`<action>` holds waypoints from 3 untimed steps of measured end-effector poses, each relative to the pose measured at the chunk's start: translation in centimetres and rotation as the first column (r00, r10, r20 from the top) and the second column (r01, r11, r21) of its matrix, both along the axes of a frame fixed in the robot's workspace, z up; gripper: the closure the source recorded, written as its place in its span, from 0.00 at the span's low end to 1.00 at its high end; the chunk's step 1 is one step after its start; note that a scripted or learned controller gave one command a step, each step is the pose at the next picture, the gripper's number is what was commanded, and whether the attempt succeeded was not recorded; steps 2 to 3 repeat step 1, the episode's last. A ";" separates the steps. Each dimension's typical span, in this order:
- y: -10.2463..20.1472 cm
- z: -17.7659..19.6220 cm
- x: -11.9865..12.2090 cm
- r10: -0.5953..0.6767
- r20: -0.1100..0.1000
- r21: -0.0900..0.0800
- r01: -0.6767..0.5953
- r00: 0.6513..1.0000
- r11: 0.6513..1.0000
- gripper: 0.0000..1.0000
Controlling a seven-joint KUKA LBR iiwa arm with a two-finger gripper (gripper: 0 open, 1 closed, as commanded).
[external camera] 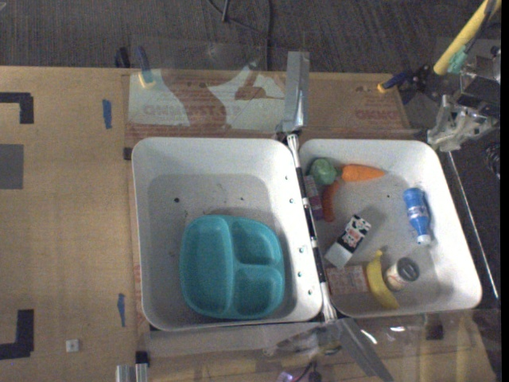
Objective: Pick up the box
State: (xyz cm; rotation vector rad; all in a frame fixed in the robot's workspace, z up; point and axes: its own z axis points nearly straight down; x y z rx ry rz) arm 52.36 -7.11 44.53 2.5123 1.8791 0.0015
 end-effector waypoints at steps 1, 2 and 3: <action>0.1 0.0 0.0 0.001 -0.001 0.000 -0.001 1.000 1.000 0.00; 0.1 0.0 0.0 0.001 -0.001 0.000 -0.001 1.000 1.000 0.00; 0.1 0.0 0.0 0.001 -0.001 0.000 -0.001 1.000 1.000 0.00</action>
